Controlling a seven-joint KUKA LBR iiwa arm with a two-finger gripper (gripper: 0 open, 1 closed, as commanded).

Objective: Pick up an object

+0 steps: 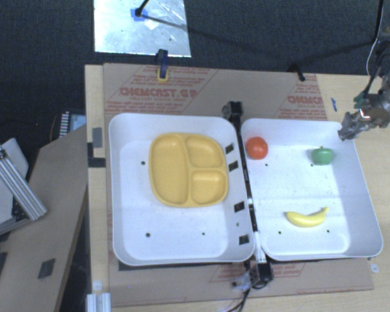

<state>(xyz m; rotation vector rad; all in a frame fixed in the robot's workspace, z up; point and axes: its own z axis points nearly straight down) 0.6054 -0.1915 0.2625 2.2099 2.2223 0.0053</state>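
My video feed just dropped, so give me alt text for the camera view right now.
The gripper hangs over the right bin's upper right edge, near a green fruit. That bin also holds an orange-red fruit and a banana. The left bin holds a yellow divided plate.

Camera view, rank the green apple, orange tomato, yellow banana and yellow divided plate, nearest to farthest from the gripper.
From the gripper:
1. Green apple, right bin, far right corner.
2. Orange tomato and yellow banana, right bin: too close to call.
3. Yellow divided plate, left bin.

Right bin [351, 236]: tomato [257, 147], green fruit [322, 155], banana [306, 218] well apart; open floor between.
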